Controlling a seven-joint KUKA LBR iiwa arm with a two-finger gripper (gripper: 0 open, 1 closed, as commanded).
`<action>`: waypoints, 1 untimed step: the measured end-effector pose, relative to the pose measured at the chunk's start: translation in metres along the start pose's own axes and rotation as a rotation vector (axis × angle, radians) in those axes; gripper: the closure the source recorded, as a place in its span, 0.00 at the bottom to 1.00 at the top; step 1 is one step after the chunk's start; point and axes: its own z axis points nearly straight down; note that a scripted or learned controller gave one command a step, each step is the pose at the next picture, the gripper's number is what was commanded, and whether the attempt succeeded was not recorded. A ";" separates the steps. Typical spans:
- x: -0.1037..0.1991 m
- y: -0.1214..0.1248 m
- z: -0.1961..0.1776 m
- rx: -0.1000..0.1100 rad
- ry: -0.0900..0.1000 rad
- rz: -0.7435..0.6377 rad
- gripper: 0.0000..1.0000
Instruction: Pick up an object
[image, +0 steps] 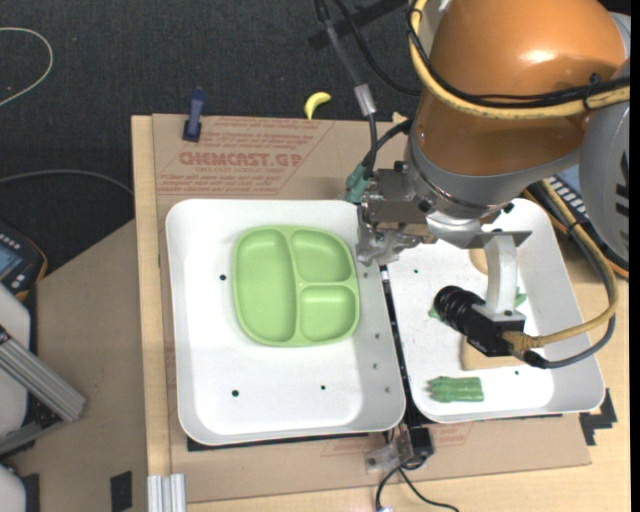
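Observation:
A light green divided plate (295, 285) lies in the left bin (200, 370), toward its upper right. A small dark green ridged object (457, 389) rests near the front edge of the right bin (560, 390). A tan object (480, 262) peeks out beside the arm in the right bin, mostly hidden. My gripper (374, 248) hangs low over the rim between the two bins, just right of the plate's upper right corner. The big orange and grey wrist covers the back of the right bin.
A cardboard sheet (250, 160) lies under both bins. A blue clip (193, 115) sits at its far left corner and a small yellow object (317, 101) lies just beyond its back edge. Cables trail behind the arm.

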 end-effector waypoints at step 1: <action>0.004 0.000 -0.007 0.005 -0.001 -0.007 1.00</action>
